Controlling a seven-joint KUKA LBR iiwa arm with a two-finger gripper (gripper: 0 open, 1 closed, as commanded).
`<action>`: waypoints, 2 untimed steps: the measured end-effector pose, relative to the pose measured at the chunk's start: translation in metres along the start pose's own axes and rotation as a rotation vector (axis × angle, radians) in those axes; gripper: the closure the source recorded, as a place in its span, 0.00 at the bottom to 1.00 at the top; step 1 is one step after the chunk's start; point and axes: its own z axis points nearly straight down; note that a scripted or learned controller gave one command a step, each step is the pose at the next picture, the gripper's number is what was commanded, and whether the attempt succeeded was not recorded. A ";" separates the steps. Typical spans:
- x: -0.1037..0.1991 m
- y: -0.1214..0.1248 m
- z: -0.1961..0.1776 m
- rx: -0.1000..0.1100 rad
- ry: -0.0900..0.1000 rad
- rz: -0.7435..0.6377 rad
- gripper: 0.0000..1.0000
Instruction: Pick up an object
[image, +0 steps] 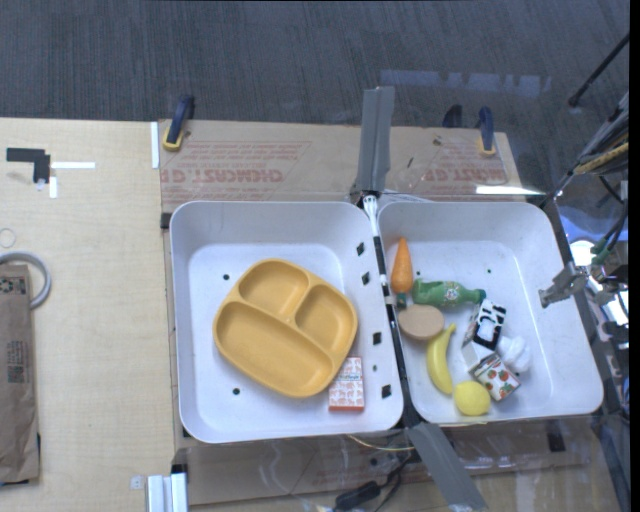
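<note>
The right bin (530, 240) holds a cluster of items along its left and front side. An orange carrot (401, 264) lies by the divider, with a green bottle (447, 293) on its side just below it. A tan round piece (420, 322) sits beside a yellow banana (439, 358), and a lemon (472, 398) rests near the front wall. A black-and-white item (487, 324), a white item (513, 350) and a small patterned carton (497, 377) lie close together to the right of the banana.
The left bin (200, 250) holds a yellow divided plate (285, 327) and a small red-and-white box (347, 385) at its front right. Cardboard (260, 160) lies behind the bins. A wooden bench top (80, 300) stretches to the left, with a brown paper bag (15, 370).
</note>
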 end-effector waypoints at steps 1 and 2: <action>0.000 -0.018 0.140 -0.003 0.010 0.119 0.00; 0.011 -0.023 0.015 0.000 -0.001 0.374 0.00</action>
